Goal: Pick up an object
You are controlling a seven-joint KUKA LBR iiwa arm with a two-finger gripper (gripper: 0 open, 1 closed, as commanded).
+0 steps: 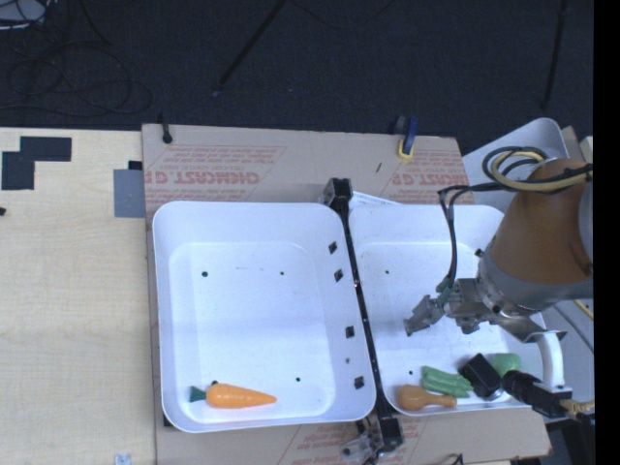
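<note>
A: Nearest edge: tan pear-shaped toy [424, 398] and green pod [444, 382], touching, at front of right bin [407, 260]. Carrot [237, 395] lies alone in front-left corner of left bin [252, 231].

B: Gripper [418, 320]?

A: Hangs over right bin's middle, just behind the pair, nothing seen held. Open or closed, can't tell from this angle.

B: So approach step, prob. Next?

A: Needs to come fwd & drop onto one toy. Risks: the two touch, bin's front wall is close, second green piece [504, 362] nearby.
</note>
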